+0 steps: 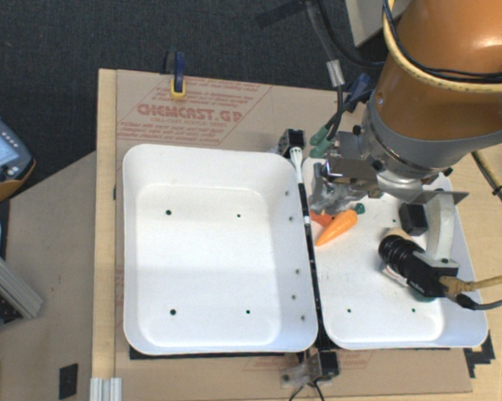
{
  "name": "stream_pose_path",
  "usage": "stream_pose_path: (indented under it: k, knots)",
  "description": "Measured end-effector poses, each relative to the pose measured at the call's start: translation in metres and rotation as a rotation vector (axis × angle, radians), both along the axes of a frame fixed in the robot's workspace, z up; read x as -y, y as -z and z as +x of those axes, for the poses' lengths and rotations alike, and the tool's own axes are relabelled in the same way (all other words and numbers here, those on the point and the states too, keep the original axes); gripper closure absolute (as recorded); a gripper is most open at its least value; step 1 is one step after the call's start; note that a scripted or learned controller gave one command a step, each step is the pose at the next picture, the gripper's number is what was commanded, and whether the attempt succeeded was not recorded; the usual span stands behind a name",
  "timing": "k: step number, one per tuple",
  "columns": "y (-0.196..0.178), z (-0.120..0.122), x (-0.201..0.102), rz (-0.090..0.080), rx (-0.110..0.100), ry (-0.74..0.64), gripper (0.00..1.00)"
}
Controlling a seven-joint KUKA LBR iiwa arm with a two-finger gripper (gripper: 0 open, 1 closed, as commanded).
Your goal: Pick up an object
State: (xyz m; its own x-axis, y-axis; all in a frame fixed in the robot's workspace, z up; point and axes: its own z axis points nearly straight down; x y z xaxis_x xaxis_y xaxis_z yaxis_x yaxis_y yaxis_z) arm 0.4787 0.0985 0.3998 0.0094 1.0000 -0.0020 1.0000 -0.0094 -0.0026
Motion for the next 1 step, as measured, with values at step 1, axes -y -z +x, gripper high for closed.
stream_pose_path:
  k: [1]
  knots:
    - [0.1246,0.0235,-0.0446,-0.001,-0.010,-0.013,1.00]
